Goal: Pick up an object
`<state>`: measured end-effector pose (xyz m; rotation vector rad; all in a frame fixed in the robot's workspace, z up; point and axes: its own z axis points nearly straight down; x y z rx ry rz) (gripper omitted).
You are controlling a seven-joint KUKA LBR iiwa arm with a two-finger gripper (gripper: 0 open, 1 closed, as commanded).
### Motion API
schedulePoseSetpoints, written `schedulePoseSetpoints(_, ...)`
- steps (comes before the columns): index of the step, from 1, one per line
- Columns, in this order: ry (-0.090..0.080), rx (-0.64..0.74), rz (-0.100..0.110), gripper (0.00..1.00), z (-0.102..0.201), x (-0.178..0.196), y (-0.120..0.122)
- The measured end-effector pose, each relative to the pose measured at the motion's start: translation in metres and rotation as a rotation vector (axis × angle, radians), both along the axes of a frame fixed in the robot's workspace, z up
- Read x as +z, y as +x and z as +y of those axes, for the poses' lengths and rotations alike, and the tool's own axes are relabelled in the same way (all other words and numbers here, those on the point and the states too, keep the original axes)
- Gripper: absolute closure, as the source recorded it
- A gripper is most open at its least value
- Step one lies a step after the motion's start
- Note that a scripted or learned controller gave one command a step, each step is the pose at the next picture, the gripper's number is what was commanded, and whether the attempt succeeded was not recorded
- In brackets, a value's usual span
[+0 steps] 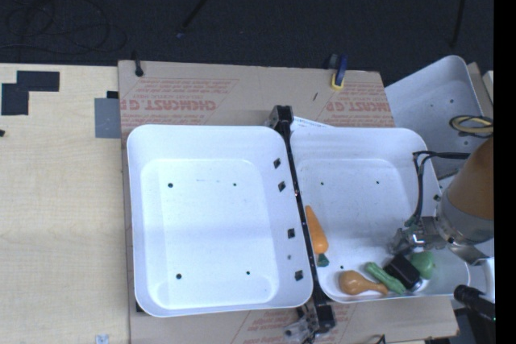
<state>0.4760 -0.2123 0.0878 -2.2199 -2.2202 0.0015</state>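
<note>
Red lettering runs across the cardboard sheet (201,97) under the two bins, upside down from here and too blurred to read with confidence. The arm (472,209) reaches in from 3 o'clock, its wrist bent down over the 5 o'clock corner of the right bin (355,177). The tool (409,247) sits low there, just beside a green ball (422,263); whether it is clenched or released I cannot tell. A green pod (384,275) lies near it, its long axis running 10 to 4 o'clock. A tan gourd (359,282) lies beside the pod, bulb toward 9 o'clock. An orange carrot (316,231) lies along the bin's 9 o'clock wall, its tip pointing to 11 o'clock. The left bin (210,149) sits alongside on the bench (56,213).
</note>
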Motion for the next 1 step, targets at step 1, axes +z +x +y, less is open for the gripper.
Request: schedulePoseSetpoints(1, 0.003, -0.007, -0.002, 1.00, -0.0009, 0.0009, -0.0005)
